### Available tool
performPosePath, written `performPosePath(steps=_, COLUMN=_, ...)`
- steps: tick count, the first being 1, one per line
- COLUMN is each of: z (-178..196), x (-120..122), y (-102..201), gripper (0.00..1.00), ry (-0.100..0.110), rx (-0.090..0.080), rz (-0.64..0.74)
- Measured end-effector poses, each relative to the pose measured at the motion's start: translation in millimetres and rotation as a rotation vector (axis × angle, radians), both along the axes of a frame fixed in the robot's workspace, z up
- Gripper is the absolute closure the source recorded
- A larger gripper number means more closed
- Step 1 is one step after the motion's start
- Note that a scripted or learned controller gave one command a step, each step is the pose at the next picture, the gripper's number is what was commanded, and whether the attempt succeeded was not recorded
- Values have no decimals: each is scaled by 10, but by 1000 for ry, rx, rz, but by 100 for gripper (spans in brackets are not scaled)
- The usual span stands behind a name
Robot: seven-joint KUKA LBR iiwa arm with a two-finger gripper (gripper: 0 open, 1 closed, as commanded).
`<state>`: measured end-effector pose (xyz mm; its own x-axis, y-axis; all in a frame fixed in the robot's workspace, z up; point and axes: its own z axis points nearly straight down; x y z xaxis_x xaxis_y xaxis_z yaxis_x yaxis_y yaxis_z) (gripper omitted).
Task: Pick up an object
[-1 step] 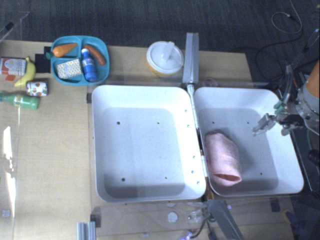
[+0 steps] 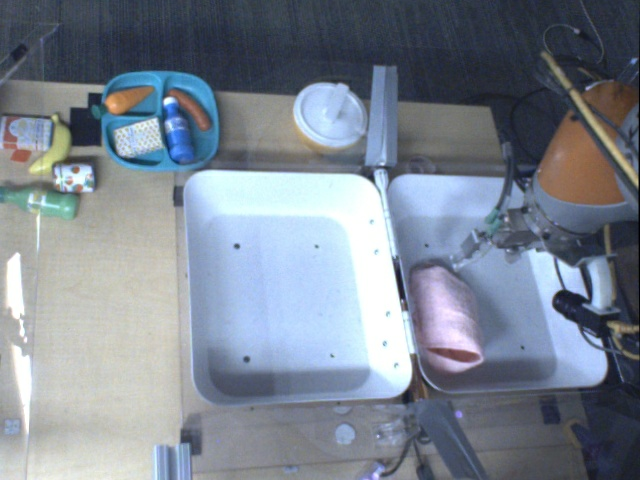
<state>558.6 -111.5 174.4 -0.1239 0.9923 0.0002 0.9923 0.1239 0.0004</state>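
- Your gripper (image 2: pixel 478 249) hangs over the right bin (image 2: pixel 570 363); whether it is open or closed you cannot tell.
- Just beside its tip, you see the pink cup (image 2: pixel 446 314) lying on its side.

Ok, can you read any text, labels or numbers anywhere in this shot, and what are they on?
No text is readable.
Carton at the bench's left edge: red and white print, too blurred to read.
Small can: spotted label, too small to read.
Blue bottle in the teal tray: label blurred.
Pink cup and white bins: no markings I can see.
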Motion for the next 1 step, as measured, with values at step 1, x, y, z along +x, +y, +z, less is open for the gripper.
performPosePath(steps=1, z=-787, x=42, y=173, gripper=0, ry=-7, rx=-1, rz=99)
